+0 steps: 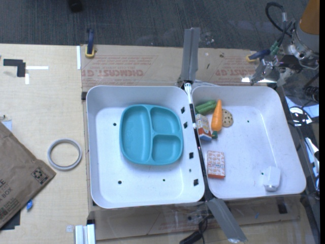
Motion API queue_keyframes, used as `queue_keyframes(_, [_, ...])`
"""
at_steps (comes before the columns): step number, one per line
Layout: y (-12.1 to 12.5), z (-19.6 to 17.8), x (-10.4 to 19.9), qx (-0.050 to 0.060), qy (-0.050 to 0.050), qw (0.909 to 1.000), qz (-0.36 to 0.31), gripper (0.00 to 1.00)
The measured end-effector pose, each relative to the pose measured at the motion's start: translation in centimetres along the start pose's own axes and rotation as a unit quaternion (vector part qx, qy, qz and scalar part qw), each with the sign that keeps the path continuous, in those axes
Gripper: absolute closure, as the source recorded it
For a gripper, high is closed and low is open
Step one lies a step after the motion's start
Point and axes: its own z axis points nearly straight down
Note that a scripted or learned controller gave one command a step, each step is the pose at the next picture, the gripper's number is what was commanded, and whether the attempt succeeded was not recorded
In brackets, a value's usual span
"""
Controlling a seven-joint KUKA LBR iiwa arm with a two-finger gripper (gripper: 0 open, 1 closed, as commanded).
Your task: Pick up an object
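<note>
two white bins (96, 136); tool (271, 67) above right bin's far edge.

Teal tray (151, 135) in left bin (96, 151); carrot (217, 115) in right bin (284, 136).

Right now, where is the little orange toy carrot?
The orange toy carrot lies in the right white bin, near its upper left corner, between the green toy vegetable and the round speckled cookie.

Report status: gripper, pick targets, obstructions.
Gripper above right bin's far corner, holding nothing visible. Carrot, box untouched in right bin. Approach unobstructed.
</note>
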Motion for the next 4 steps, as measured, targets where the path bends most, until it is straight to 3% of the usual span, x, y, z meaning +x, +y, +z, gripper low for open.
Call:
queue_keyframes(1, [0.2, 17.4, 6.1, -0.002, 0.000, 0.9932, -0.116, 0.00])
queue_keyframes(2, [0.2, 16.4, 6.0, -0.003, -0.001, 0.9934, -0.115, 1.00])
queue_keyframes(3, [-2.3, 17.4, 3.4, -0.001, 0.000, 0.9711, -0.239, 1.00])
queue_keyframes(4, [-7.6, 8.8, 3.8, -0.001, 0.000, 0.9847, -0.174, 1.00])
